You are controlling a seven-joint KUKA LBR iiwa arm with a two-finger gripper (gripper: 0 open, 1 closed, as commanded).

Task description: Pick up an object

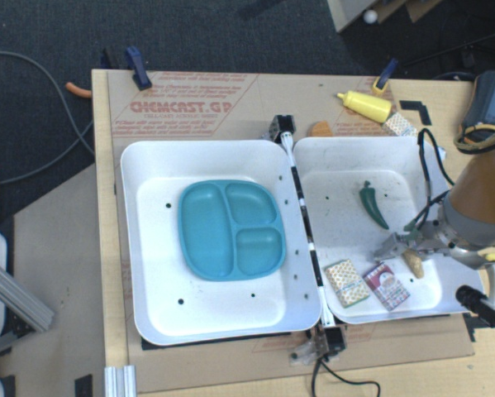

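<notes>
Bench stock, as it lies. Left bin (148, 180): one blue divided plate (230, 228), flat, near the middle. Right bin (338, 160): one green pepper (373, 204), lying loose toward the centre; one pale cracker-patterned packet (346, 281) near the front wall; one red-and-white packet (387, 285) just beside it, to its right; one small tan piece (413, 264), close under the tool. Outside the bins, on the board behind: one yellow bottle (366, 103), on its side, and one small orange lump (319, 128).

Arm: reaching in from the right, orange band visible, gripper (404, 244) low in the right bin's near right corner, above or against the tan piece. Whether the tool is spread or closed cannot be told from this angle, nor whether it has hold of anything; nothing is seen clearly between its tips.

Step in hand, as judged: settling onto an item in that corner, most likely the tan piece. To do it well, the tool should centre over the piece with a tip to either side, keep off the neighbouring red-and-white packet and the bin wall, close fully before rising, then lift straight up. Risk: the piece is small and near the wall, so it may slip aside.
</notes>
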